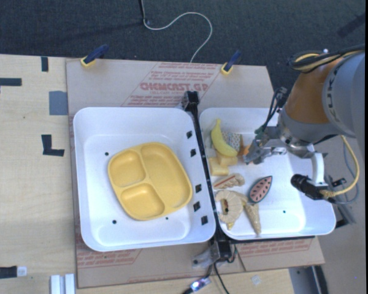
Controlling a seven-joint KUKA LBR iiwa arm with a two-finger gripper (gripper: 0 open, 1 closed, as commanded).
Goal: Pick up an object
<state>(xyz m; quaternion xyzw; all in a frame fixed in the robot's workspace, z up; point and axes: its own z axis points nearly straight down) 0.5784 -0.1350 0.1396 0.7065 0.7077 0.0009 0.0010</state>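
Gripper (253, 154) sits low over the right bin (294, 225), near its upper-middle. Finger state: can't tell, tips are too small and dark against the clutter.

Relative to the gripper:
- banana (219, 139) just to its left, curved, lying along the bin's left wall
- grey mesh-looking piece (233, 141) between banana and gripper, close to the tips; contact unclear
- pale yellow block (218, 164) left and slightly below
- bread-like slice (228, 180) below-left
- dark oval item with reddish centre (260, 189) directly below, apart from the tips
- tan ring-shaped item (230, 207) and a tan wedge (253, 216) further below, near the bin's lower edge

Nothing visibly held between the tips.

Left bin (92, 164) is well to the left of the gripper, across the divider; a yellow three-compartment tray (149, 180) lies tilted in it.
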